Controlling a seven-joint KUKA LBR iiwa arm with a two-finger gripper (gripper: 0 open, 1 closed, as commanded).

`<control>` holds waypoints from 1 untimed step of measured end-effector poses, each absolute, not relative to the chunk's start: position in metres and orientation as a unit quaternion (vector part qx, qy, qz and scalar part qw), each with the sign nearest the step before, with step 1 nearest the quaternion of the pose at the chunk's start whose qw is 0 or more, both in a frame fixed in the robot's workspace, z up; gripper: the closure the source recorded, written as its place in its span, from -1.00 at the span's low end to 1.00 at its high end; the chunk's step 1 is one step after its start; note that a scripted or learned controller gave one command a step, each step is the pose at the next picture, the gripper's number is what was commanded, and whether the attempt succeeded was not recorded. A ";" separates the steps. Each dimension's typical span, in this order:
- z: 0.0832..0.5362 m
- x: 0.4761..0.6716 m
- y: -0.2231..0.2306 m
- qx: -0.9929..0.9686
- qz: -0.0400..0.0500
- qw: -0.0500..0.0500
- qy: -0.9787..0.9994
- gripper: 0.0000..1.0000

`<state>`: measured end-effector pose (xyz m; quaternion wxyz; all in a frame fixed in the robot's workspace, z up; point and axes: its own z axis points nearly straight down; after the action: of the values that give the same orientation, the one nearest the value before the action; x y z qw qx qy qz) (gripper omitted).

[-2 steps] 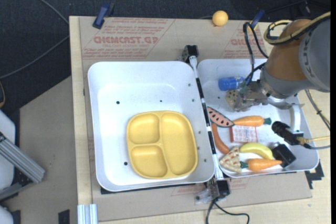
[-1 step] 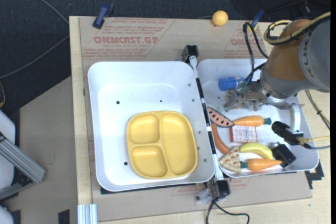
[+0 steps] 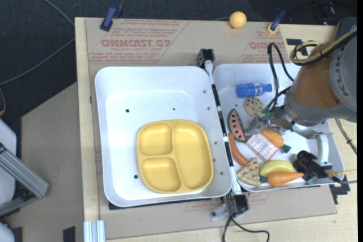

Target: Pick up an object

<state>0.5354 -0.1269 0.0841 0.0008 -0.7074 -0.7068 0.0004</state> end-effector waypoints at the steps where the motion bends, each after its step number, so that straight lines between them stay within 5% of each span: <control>1: 0.094 0.536 -0.126 -0.708 -0.001 0.000 -0.707 1.00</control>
<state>0.5363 -0.1265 0.0943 -0.0003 -0.7076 -0.7066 -0.0007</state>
